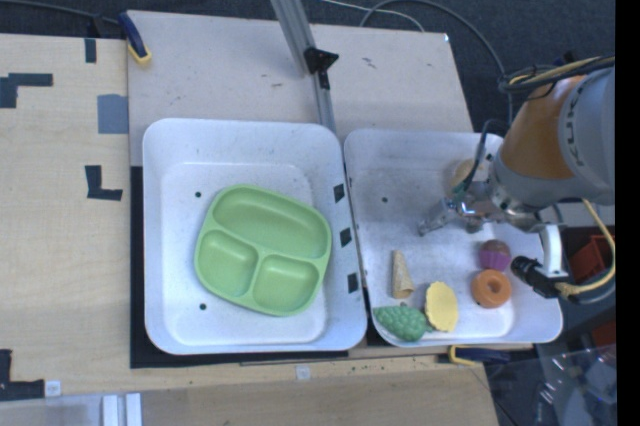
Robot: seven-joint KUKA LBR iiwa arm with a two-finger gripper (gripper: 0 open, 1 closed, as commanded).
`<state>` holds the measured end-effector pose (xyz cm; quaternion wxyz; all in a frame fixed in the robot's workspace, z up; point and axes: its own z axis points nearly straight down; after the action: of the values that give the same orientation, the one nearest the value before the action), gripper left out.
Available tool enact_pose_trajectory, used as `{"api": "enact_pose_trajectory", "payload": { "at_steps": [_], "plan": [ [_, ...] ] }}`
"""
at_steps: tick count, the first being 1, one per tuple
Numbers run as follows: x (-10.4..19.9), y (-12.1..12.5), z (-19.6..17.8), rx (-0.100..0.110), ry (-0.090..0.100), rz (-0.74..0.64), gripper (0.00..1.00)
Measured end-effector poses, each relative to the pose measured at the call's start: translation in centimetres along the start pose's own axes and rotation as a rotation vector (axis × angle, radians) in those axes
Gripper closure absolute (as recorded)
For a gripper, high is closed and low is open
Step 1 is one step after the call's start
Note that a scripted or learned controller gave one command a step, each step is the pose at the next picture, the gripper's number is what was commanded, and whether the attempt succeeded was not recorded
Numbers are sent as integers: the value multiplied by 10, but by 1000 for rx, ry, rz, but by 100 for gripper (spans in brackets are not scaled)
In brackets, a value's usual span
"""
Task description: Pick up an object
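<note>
Green toy (402, 321) and yellow piece (441, 306) crowd the right bin's (400, 164) front rim; its middle lies bare. Hand (445, 214) hovers there, grip unclear.

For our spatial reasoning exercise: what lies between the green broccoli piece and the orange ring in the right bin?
In the camera view, the yellow piece lies between the broccoli piece and the orange ring, near the right bin's front edge.

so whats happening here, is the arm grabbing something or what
A grey and orange robot arm reaches in over the right bin, its claw low above the bin floor. Nothing shows between its tips. A purple piece, an orange ring, a yellow piece, a green leafy piece and a tan cone lie along the bin's near side. A green divided plate sits in the left bin.
</note>
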<state>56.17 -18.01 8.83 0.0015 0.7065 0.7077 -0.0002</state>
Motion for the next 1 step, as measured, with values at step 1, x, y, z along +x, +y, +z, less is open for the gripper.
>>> {"api": "enact_pose_trajectory", "payload": {
  "at_steps": [1],
  "plan": [
    [1, 0, -11, 1, 2, -1, 100]
  ]
}}
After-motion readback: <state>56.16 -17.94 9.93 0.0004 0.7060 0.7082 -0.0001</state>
